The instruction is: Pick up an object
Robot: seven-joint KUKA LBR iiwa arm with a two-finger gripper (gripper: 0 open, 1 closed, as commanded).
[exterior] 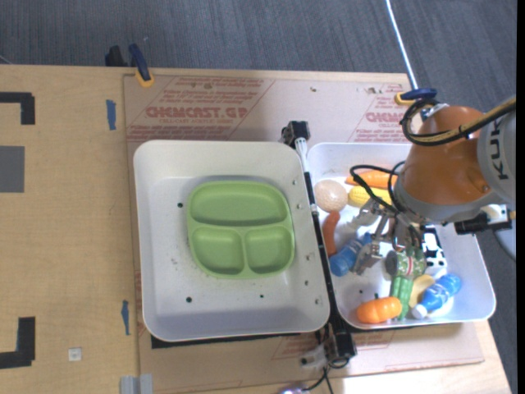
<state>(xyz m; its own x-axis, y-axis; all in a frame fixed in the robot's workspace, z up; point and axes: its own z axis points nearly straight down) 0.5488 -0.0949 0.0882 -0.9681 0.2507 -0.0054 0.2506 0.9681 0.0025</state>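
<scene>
Hovering over the right white plastic bin (480, 306): metal two-finger gripper (385, 240), fingers spread, nothing between them. Blue plastic toy (344, 259) just below-left (nearest target). Next: descend, centre, close.

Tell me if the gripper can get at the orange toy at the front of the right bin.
Probably yes. The orange toy lies uncovered near the right bin front wall, just below the gripper; the green bottle beside it may crowd the fingers.
</scene>
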